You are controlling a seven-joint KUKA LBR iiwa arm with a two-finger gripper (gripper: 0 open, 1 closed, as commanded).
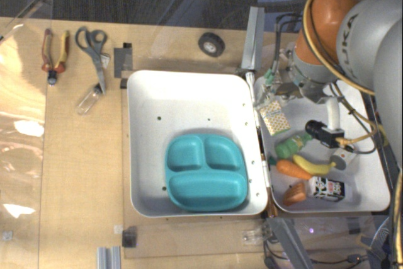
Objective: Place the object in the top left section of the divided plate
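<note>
Wooden table (75, 167), seen from above at a slant. At far left lie red-handled pliers (53, 55), and just beside them grey-handled scissors (93, 50) with a small clear tube (88, 99) below their blades. A small black block (123, 58) sits by the upper left corner of the left shallow white bin (189, 97). A dark roll of tape (211, 44) rests on the table above that bin.

In the lower half of the left bin lies the teal divided plastic plate (206, 170), with two small sections at the top and one wide section at the bottom; its top left section (185, 157) carries nothing.

The right shallow white bin (371, 192) adjoins the left one. Within it, from left to right, are a pale mesh-patterned card (273, 116) near the dividing wall, a green pepper-shaped toy (287, 148), an orange carrot-shaped toy (292, 168), a brown rounded toy (294, 194) at the lower edge, a yellow banana-shaped toy (313, 165), and a small black-and-white carton (327, 188). All of these objects rest in the right bin, apart from the plate.

The grey arm (371, 34) with an orange band enters from the right and bends down over the upper part of the right bin. Its jaws (272, 92) hang above the mesh card, close to the wall between the bins; whether they are spread or pressed together cannot be told.
</note>
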